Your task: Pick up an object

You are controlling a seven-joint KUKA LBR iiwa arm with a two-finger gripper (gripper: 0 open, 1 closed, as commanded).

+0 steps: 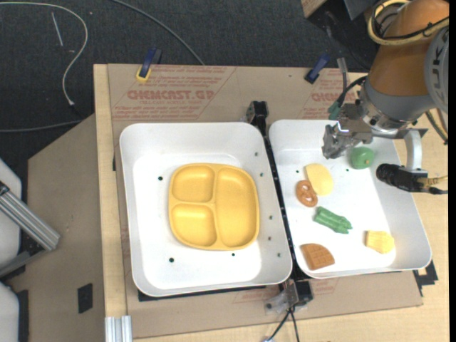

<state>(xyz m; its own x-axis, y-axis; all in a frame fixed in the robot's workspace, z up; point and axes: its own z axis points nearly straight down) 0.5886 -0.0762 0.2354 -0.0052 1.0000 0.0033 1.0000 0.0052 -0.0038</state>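
My gripper (333, 145) hangs over the back of the right bin (406, 258), under the grey and orange arm coming in from the right. A green ball (362, 157) lies just to its right, and a pale yellow piece (319, 179) lies just in front of it. Further forward in the same bin are an orange pretzel (306, 193), a green pickle-shaped piece (333, 220), a brown bread-like piece (317, 255) and a yellow wedge (380, 241). I see nothing held in the gripper.
A yellow divided plate (214, 206) sits in the middle of the left bin (142, 155). A black part (399, 177) attached to the arm juts over the right bin's right side. Clamps and cables lie around the bench edges.
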